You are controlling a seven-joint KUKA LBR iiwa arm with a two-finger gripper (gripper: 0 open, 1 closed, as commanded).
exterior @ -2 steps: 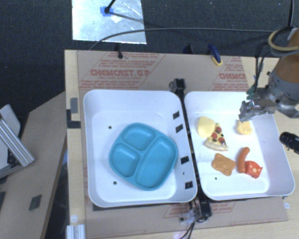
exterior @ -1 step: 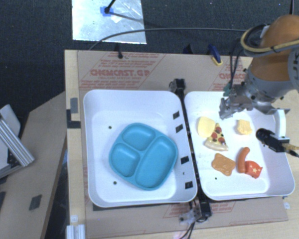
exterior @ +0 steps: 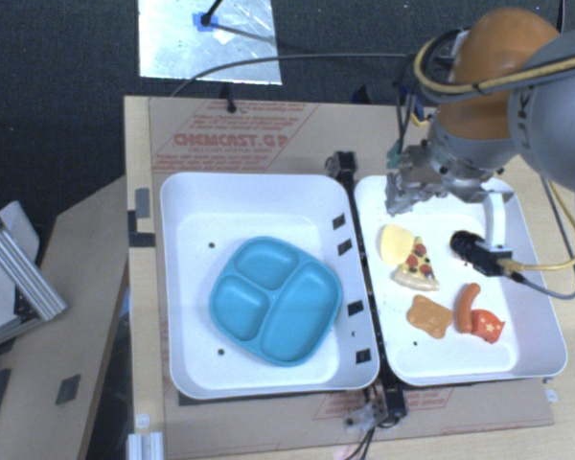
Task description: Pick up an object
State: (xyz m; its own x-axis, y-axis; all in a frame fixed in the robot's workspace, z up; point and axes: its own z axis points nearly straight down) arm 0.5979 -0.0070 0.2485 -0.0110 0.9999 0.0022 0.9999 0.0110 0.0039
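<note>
The right bin [exterior: 546,353] holds several toy foods: a pale yellow cheese piece [exterior: 395,243], a pizza slice [exterior: 418,266], a tan nugget-like piece [exterior: 429,315] and a red sausage with a tomato-red end [exterior: 478,313]. My gripper [exterior: 400,199] hangs over the back left part of this bin, just above and behind the cheese piece. Nothing shows between its tips.
The left bin [exterior: 187,218] carries a blue divided plate [exterior: 275,300]. A black divider with clips [exterior: 356,276] runs between the two bins. A cardboard sheet [exterior: 240,132] lies under the bins, and a shiny square plate [exterior: 209,27] sits behind them.
</note>
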